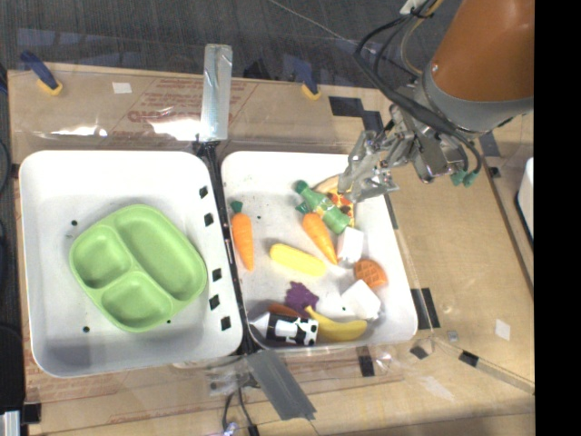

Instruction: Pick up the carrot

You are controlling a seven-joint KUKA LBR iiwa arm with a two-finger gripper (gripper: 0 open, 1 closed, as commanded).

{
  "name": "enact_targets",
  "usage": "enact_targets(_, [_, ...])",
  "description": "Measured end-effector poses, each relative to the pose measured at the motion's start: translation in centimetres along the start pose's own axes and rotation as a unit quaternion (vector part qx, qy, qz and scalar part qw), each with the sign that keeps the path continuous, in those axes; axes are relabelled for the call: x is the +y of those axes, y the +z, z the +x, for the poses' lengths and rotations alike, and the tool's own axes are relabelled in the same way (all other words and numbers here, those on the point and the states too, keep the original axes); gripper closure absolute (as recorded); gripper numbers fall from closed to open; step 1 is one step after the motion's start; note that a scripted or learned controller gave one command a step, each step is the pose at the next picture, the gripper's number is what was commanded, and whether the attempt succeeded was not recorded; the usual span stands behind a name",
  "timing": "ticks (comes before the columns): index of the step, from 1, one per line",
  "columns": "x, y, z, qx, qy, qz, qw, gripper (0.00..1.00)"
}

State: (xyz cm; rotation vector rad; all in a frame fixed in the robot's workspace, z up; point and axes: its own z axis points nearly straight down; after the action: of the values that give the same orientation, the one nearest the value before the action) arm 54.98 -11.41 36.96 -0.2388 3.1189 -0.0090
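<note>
Currently your claw [363,182] hovers at the right bin's [263,175] top edge, grip state unclear; carrot [241,240] lies lengthwise, leaves up-frame.

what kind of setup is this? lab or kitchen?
Likely a robot lab bench: toy food such as a carrot in a white bin, a green divided plate beside, and the gripper reaching in.
</note>
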Motion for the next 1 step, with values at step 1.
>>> enact_targets(1, [2.64, 7.53, 4.73, 0.008, -0.043, -0.004, 0.9990, 1.00])
